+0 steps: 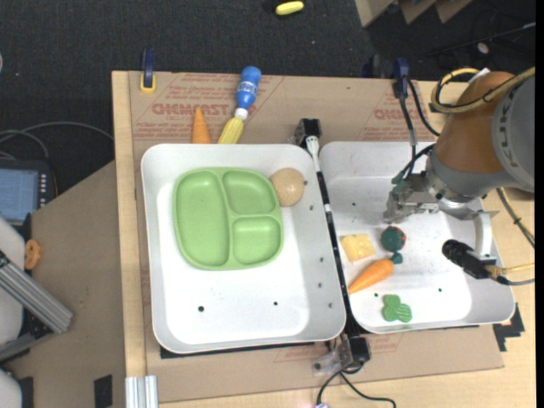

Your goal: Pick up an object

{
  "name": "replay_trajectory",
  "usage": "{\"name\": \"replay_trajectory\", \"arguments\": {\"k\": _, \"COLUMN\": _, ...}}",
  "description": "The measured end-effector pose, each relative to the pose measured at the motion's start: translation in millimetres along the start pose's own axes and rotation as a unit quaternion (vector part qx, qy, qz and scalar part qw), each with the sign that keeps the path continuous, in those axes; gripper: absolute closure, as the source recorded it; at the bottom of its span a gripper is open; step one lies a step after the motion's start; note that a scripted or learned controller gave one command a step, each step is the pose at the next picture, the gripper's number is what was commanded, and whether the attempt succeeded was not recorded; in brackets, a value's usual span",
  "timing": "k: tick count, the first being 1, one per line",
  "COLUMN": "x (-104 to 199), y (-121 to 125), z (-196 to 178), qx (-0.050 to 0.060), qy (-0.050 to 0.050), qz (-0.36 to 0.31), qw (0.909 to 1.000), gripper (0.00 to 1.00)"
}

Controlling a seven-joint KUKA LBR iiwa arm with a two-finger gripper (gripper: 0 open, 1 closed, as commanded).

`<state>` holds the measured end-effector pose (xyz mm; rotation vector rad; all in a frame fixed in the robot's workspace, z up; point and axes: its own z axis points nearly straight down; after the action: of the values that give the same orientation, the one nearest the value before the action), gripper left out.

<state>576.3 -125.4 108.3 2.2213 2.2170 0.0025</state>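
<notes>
Two white bins sit side by side on the counter (127,228). Nearest in the right bin (442,308) lies a green leafy toy (395,309), close to the front rim, with bare floor to its right. Behind it an orange carrot (371,275) slants toward the shared wall, then a yellow cheese wedge (358,246) and a dark green piece (392,240). The gripper (406,202) hangs just above that piece; whether its fingers are released or clenched, I cannot tell. In the left bin (246,304) a green divided plate (228,217) leaves the front open, a tan ball (288,185) beside it. Beyond, a blue-capped bottle (246,92) lies on the counter, dark carpet behind.
</notes>
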Motion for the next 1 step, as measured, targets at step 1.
{"name": "replay_trajectory", "arguments": {"k": 1, "x": 0.0, "y": -0.2, "z": 0.6, "qx": 0.000, "qy": 0.000, "qz": 0.000, "qw": 1.0000, "gripper": 0.00}}
